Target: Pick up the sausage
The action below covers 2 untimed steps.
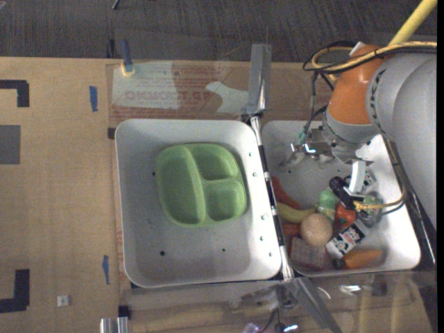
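With the end effector [305, 151] hovering at the right bin's [402, 255] twelve o'clock, its state impossible to tell, it should descend toward nine o'clock, where the red sausage [283, 193] lies against the bin wall beside the banana [295, 214].

the grey arm [409, 109] enters from the right and bends toward the far right part of the scene. its orange band [354, 99] sits just above the wrist. the gripper [309, 148] points left and down; its finger state is too small to tell.
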Each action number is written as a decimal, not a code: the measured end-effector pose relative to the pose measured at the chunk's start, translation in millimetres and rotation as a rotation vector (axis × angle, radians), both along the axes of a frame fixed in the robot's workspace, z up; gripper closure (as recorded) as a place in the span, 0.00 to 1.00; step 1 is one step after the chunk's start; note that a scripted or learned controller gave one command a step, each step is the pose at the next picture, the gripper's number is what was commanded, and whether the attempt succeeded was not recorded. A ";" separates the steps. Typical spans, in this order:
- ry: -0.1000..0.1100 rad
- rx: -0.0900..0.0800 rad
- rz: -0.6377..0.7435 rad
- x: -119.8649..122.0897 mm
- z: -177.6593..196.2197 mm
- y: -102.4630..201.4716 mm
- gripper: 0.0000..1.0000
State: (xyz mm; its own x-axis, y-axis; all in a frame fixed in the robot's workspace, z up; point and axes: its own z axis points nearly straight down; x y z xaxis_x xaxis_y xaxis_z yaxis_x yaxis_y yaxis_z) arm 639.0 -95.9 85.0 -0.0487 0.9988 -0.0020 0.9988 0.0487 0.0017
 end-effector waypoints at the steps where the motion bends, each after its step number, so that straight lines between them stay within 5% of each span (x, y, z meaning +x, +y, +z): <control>1: -0.001 0.000 0.004 1.5 8.5 0.9 1.00; 2: 0.000 0.000 0.004 1.3 8.3 1.1 0.00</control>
